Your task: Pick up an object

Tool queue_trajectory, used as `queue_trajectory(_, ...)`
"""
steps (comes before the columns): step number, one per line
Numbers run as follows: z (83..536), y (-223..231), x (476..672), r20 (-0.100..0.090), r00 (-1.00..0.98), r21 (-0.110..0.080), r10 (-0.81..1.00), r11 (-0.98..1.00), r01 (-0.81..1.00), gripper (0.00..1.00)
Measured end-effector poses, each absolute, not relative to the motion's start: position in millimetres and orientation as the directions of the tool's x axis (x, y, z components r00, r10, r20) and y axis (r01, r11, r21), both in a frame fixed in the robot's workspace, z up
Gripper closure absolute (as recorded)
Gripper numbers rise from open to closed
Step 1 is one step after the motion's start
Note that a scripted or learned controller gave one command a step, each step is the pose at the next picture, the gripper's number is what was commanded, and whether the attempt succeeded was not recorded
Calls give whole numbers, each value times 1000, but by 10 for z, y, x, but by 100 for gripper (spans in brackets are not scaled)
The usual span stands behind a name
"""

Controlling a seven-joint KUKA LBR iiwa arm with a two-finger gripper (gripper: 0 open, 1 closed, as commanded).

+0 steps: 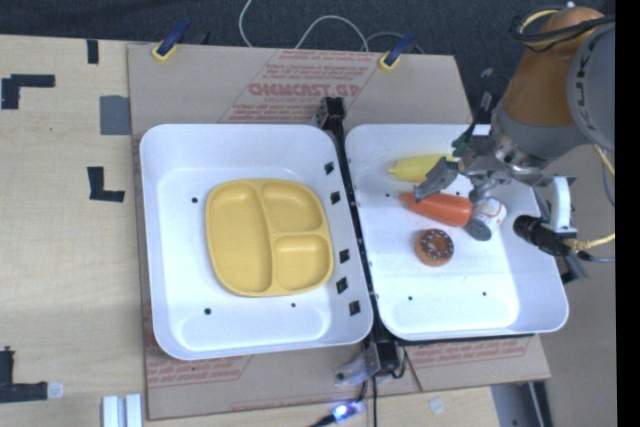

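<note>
In the right bin (500, 310) lie an orange carrot (428, 206), a yellow banana-like piece (414, 167) just behind it, and a chocolate donut (434, 246) in front. My gripper (458, 203) hangs over the carrot's right end, open. One dark finger (436, 182) points down-left between the yellow piece and the carrot. The other finger (478, 227) sits to the carrot's right. The fingers straddle the carrot without closing on it, and the carrot rests on the bin floor.
The left bin (170, 175) holds a yellow divided plate (268, 235). A black divider with clips (345, 215) runs between the bins. A small white and red object (490, 210) lies beside the right finger. Cables hang off the arm at the right.
</note>
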State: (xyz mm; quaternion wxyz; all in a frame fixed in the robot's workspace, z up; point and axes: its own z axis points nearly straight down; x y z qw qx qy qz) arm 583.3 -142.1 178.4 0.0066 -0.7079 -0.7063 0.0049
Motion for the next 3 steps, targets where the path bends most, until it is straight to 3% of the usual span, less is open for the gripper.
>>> queue_trajectory(1, 1870, -1416, 5866, 0, -2, -2, 1000, 2, 1000, 0)
queue_trajectory(2, 1253, -1447, 5864, -1, -1, -2, 1000, 1, 1000, 0)
queue_trajectory(3, 1146, -1458, 5926, -6, -3, 21, 1000, 3, 1000, 0)
